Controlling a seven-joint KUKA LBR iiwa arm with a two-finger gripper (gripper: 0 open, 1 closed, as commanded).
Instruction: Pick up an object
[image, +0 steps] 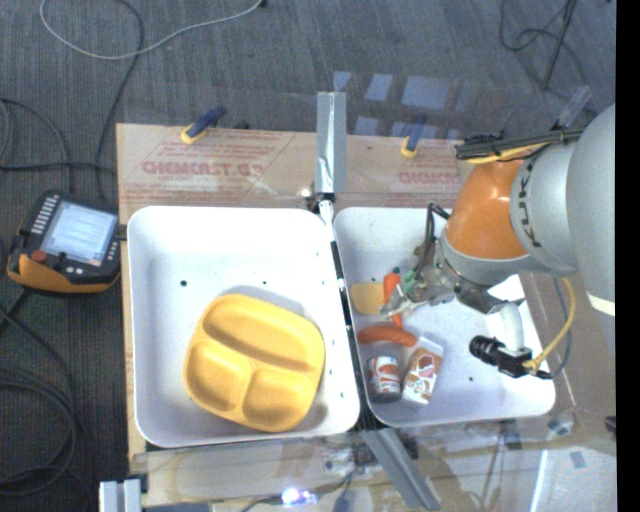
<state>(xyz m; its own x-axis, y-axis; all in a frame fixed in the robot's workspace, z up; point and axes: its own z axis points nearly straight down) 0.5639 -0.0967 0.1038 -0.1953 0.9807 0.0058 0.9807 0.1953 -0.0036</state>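
Observation:
My gripper (403, 297) is down in the right bin (470, 395), near its left wall. It sits right over an orange carrot-like piece (391, 284) with a green tip (408, 272). Just left of it lies a pale yellow piece (367, 296). A red-orange sausage shape (387, 336) lies just below the gripper. Nearer the front edge stand a small can (383, 377) and a red and white carton (424, 370), side by side. The view does not show anything held in the gripper.
The left bin (160, 260) holds a large yellow compartment tray (255, 362) at its front middle. A teach pendant (65, 243) lies off the bench to the left. The arm's orange band (490, 215) hangs over the right bin's back half.

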